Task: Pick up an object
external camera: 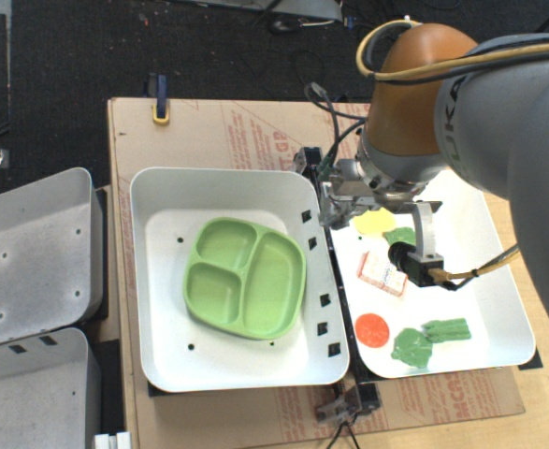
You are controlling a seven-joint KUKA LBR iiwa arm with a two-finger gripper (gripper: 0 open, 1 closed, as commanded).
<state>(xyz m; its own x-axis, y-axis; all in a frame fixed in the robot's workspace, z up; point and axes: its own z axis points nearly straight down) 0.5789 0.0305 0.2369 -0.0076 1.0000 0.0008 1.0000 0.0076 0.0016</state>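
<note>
Arm is in from the right, wrist over the far-left part of the right bin [512, 344]. Gripper [377, 215] sits low, just above a yellow piece [375, 223] near the divider between the bins. Can't tell if the fingers are apart or together; wrist housing and cabling block them, and nothing is visibly between them, so I'm not calling a grasp. Candidate objects are all in the right bin: the yellow piece under the tool, a small dark green piece [400, 236] just beside it, a white-and-red box [382, 273] nearer the camera, an orange disc [372, 329] near the front edge, and a green toy [430, 340] beside the disc. Left bin [152, 195] has a light green divided plate [246, 277], flat and well apart from the tool. My read: approach/descend step, nothing picked yet, target most likely the yellow piece since it's right beneath the tool. Next move needs a straight drop with the fingers straddling that piece, then close and lift. Risks: it lies close to the bin wall and the dark green piece, so one finger could land on the neighbour or the rim, and a flat thin item may slip out on closing.
</note>
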